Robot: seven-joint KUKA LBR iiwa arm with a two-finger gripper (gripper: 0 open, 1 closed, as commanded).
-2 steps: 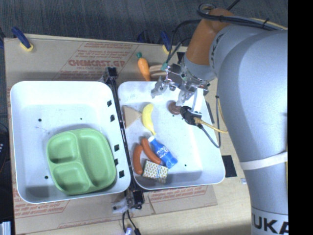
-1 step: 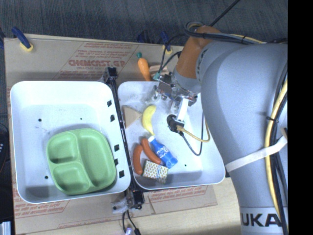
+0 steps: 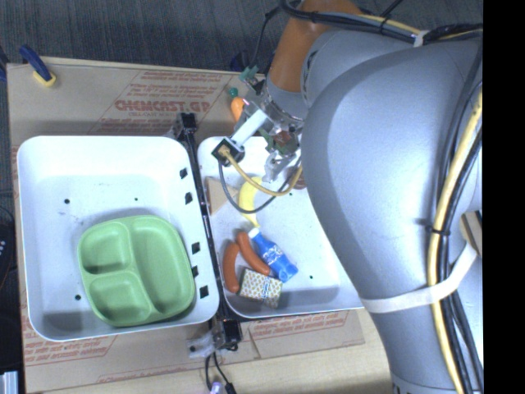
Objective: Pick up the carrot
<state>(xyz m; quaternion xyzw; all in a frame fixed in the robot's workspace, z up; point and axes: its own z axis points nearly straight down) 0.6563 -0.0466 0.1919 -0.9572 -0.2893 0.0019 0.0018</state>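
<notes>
— Closest to the camera is the big grey arm (image 3: 394,195), yes? It covers much of the right side.

— Yes, with its orange band (image 3: 287,52) at the top. It reaches over the right bin (image 3: 316,290). The gripper (image 3: 275,150) is low over the far part of that bin, but I cannot tell how far open it is or if it has something.

— Where is the carrot (image 3: 253,253)?

— It lies in the right bin, near the front, just beside a brown sausage (image 3: 231,268) and touching a blue packet (image 3: 275,259). A patterned box (image 3: 261,287) is in front of them, and a banana (image 3: 244,197) lies further back.

— And the surface?

— Both bins stand on brown cardboard (image 3: 123,97) with red print. The left bin (image 3: 98,162) holds a green divided plate (image 3: 135,269). Behind the cardboard is dark grey floor (image 3: 123,15).
</notes>
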